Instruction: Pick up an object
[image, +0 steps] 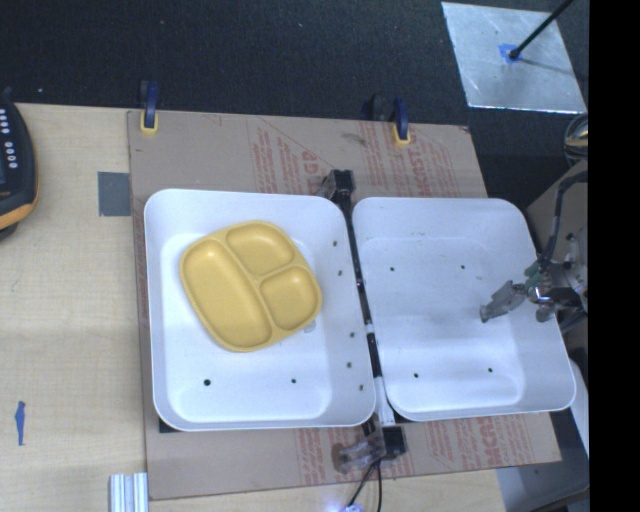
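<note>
A yellow divided plate with three compartments lies flat in the left white bin, toward its upper left. My gripper hangs over the right edge of the right white bin, far from the plate. It is open: one grey finger points left and down, the other sits near the bin's rim, and nothing is between them. The arm behind it runs off the view's right side.
Both bins rest on a brown cardboard sheet clamped to the bench. A black divider strip runs between the bins. A dark handheld device lies at the far left of the bench.
</note>
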